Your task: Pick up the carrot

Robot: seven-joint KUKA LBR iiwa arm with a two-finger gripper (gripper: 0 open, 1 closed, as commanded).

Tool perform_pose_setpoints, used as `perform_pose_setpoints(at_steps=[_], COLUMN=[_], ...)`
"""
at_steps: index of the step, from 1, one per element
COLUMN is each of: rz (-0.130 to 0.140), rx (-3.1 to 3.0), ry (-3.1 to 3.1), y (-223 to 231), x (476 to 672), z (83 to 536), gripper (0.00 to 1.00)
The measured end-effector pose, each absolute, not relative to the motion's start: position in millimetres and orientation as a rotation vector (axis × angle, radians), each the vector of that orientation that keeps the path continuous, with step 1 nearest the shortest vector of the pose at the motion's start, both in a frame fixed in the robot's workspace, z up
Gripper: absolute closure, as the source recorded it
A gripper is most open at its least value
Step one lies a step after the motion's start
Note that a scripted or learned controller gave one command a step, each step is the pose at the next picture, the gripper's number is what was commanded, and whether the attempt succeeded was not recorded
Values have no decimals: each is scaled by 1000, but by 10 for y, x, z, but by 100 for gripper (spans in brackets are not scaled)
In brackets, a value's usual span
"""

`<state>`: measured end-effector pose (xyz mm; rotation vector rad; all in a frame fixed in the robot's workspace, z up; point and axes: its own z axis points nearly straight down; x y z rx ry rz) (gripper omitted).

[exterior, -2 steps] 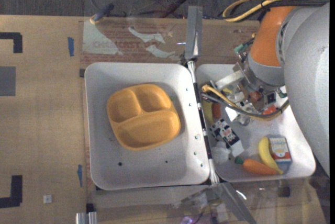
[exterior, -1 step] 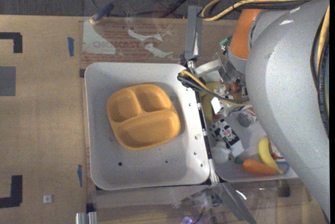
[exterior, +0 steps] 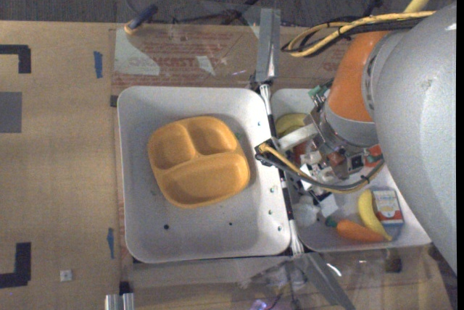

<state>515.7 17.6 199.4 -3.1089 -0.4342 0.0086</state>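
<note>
The carrot [exterior: 359, 231] lies near the front edge of the right bin [exterior: 413, 232], orange with a dark tip pointing left. My arm, with its orange band, hangs over the right bin and covers much of it. The gripper [exterior: 319, 189] reaches down into the bin's left part, up and to the left of the carrot, among cables and small items. The arm's body and wiring hide the space between it and the bin floor.
A yellow divided plate [exterior: 198, 160] sits in the left bin [exterior: 138, 229]. In the right bin a banana [exterior: 372, 213] and a small blue-and-white box [exterior: 388, 204] lie beside the carrot; a yellowish fruit [exterior: 291, 122] shows at the back left.
</note>
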Motion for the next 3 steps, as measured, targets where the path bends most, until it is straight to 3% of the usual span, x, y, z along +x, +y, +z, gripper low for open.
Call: perform_pose_setpoints(at_steps=[1, 2, 3], rz=[10, 14, 10], rx=[-3122, -3121, -3124], ry=[-316, -321, -316], y=[149, 155, 350], x=[4786, 4789, 4784], z=[2171, 2261, 2007], gripper=[100, 100, 100])
